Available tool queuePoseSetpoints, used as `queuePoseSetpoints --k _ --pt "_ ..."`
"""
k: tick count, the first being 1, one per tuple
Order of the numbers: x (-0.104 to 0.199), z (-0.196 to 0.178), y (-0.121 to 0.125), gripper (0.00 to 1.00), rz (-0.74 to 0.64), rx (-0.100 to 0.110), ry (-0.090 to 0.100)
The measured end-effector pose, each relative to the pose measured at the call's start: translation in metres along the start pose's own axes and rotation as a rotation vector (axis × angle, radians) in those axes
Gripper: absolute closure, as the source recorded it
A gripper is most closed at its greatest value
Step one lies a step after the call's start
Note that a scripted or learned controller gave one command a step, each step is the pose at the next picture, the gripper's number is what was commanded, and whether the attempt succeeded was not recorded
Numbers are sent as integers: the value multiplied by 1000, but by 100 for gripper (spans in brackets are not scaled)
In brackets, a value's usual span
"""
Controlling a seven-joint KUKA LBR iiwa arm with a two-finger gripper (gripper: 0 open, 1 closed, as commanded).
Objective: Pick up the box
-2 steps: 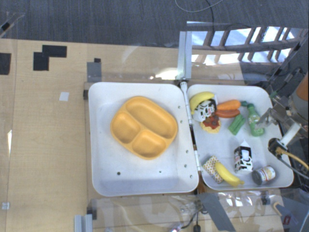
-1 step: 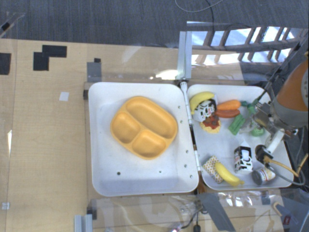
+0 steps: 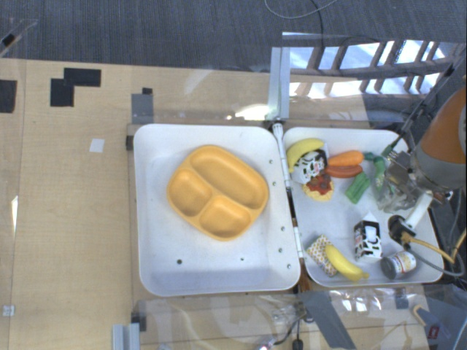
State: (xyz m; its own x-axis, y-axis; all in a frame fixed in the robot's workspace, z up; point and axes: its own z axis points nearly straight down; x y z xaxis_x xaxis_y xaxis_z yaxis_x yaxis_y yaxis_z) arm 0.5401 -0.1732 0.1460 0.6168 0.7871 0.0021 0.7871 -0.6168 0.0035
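Observation:
The box (image 3: 368, 239) is a small carton with black and white cow patches, standing upright in the right bin (image 3: 343, 217) near its front right. My gripper (image 3: 401, 192) hangs over the right side of that bin, up and to the right of the box and apart from it. I see nothing held in it. The grey arm with its orange band (image 3: 446, 133) comes in from the right edge.
In the right bin a banana (image 3: 344, 262) and a waffle piece (image 3: 319, 251) lie left of the box, and a can (image 3: 399, 263) lies to its right. A carrot (image 3: 344, 162), a green piece (image 3: 359, 187) and a yellow toy (image 3: 306, 155) sit at the back. The left bin (image 3: 157, 261) holds a yellow divided plate (image 3: 217, 192).

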Motion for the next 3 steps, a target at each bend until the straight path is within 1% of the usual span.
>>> queuePoseSetpoints --k 1,2,3 --pt "42 -138 10 100 155 -2 1" --pt "32 -135 -5 100 5 1 -2" --pt "10 -48 -34 100 85 2 -1"
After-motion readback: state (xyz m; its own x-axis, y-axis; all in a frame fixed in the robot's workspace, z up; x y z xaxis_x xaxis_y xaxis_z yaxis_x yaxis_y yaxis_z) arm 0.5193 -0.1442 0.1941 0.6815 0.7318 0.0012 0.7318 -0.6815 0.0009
